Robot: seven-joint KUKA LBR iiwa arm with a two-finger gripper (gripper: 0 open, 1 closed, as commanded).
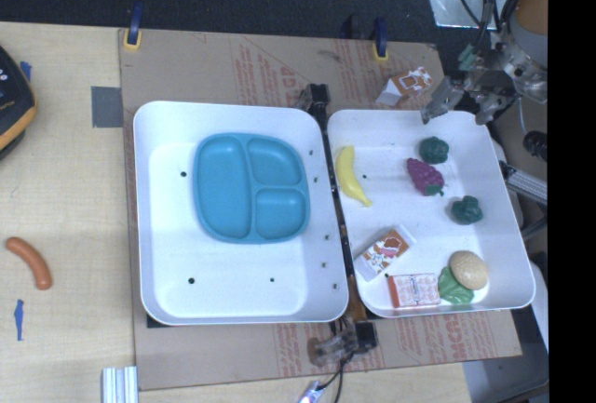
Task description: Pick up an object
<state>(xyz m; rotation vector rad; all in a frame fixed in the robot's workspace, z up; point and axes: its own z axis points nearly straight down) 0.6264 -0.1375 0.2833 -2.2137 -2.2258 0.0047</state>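
Note:
My gripper (461, 105) hangs over the far right corner of the right bin (391, 127), its fingers spread open with nothing between them. Just below it in the bin lies a dark green broccoli piece (433, 149), then a purple grape bunch (425, 176) and a second green piece (465, 209). A yellow banana (351, 175) lies along the bin's left side. Near the front are a small snack box (383, 252), a red and white packet (413, 289) and a burger on green lettuce (464, 275).
The left bin (158, 206) holds a blue divided plate (250, 186). A small carton (406, 86) lies on the cardboard behind the right bin. A sausage (29, 261) rests on the bench at far left, and a yellow and black device (11, 108) sits at the left edge.

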